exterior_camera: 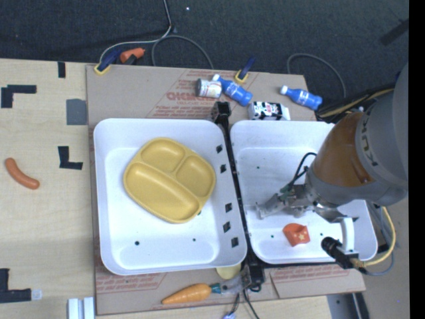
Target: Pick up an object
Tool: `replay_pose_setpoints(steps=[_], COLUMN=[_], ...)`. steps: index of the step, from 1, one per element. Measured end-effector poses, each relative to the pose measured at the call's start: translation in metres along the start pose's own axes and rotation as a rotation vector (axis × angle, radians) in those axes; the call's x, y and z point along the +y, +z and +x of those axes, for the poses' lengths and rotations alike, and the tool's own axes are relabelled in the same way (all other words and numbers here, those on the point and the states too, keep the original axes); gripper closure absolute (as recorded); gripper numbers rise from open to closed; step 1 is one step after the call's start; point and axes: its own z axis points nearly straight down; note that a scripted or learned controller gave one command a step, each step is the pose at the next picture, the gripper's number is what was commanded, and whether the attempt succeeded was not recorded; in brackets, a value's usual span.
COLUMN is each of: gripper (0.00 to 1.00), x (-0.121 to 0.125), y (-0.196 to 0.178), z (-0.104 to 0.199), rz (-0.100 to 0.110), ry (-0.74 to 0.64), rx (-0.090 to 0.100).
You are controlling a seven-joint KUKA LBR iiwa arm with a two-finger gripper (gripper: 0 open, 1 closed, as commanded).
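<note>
A small red object (pixel 296 234) lies on the floor of the right bin (pixel 265 153), near its front wall. My gripper (pixel 269 207) hangs low over the same bin, just up and to the left of the red object, and nothing shows in its grasp. The grey arm with its orange band (pixel 342 157) reaches in from the right and covers the bin's right half. A yellow divided plate (pixel 170 178) rests in the left bin (pixel 109 198).
Beyond the bins' far edge lie a white bottle (pixel 210 87), two blue bottles (pixel 237 92) (pixel 302 98) and a black-and-white carton (pixel 269 110). A toy carrot (pixel 187 294) lies in front of the bins, a sausage (pixel 21 173) on the bench at far left.
</note>
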Motion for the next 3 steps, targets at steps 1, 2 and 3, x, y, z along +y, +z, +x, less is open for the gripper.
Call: replay_pose_setpoints(steps=[1,2,3], gripper=[0.00,0.00,0.00], x=[0.069,0.021,-0.014], y=[-0.001,-0.004,-0.002], z=[0.021,-0.001,-0.021], rz=[-0.001,0.005,-0.006], ry=[-0.005,0.000,-0.002], rx=[-0.001,0.001,-0.001])
